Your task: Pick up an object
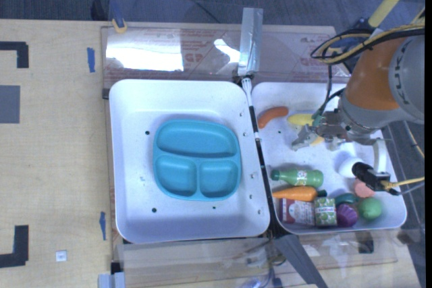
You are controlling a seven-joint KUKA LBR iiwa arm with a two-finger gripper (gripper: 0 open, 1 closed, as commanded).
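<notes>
Reaching from right, arm [388, 88] low over right bin [398, 212]; claw [307, 138] state unclear.

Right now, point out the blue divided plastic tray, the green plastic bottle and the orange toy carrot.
Blue divided plastic tray [197, 138]: camera view, on its large upper compartment.
Green plastic bottle [302, 177]: camera view, mid-body, on the label.
Orange toy carrot [295, 193]: camera view, middle of its length.

Two white bins [135, 165], one blue tray [197, 158].
</notes>
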